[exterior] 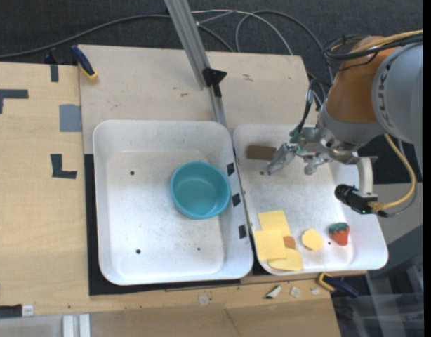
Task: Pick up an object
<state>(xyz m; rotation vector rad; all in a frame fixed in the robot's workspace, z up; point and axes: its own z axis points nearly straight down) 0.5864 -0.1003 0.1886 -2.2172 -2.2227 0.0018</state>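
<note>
Right white bin, small flat brown block, tool spread wide beside it

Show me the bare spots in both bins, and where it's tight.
Left bin: bare floor all around the teal bowl, widest toward its left wall. Right bin: a bare strip mid-floor, between the gripper above and the yellow pieces below. Crowded along its near edge: yellow pieces, round yellow piece, strawberry. Brown block sits beside the gripper.
</note>
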